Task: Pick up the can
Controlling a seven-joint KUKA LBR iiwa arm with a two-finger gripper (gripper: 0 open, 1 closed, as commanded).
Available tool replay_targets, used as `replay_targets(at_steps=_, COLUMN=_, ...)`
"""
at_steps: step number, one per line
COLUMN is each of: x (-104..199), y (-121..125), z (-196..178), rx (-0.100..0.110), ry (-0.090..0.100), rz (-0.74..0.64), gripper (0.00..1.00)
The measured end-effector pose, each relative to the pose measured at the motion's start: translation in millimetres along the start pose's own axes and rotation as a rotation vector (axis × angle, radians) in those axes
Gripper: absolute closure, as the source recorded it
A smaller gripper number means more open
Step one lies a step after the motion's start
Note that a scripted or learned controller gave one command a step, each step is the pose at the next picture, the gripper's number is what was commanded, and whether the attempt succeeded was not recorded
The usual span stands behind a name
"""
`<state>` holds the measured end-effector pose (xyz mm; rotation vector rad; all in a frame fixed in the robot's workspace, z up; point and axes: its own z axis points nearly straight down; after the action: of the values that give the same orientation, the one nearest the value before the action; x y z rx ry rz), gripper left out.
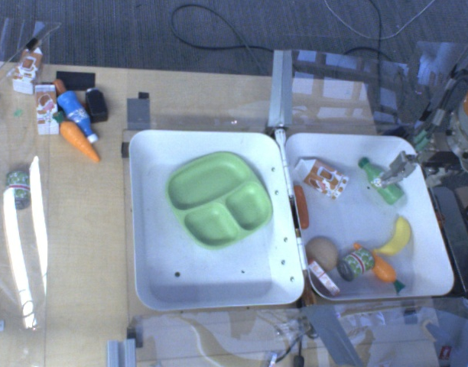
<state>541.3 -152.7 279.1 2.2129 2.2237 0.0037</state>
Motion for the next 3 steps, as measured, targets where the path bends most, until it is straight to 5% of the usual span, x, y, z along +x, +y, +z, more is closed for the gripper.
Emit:
replay_targets(at_steps=1, x=24, y=-41, z=128, rx=0.001, ry=0.002, rz=-0.295, gripper=0.00)
replay_targets(at_steps=2, x=38, y=-47, z=182, rx=-0.021, ry=-0.008, rz=-0.560, gripper=0.00)
replay_targets(at_steps=3, x=17, y=-47, z=185, rx=-0.021, ry=-0.010, rz=-0.487, gripper=0.00)
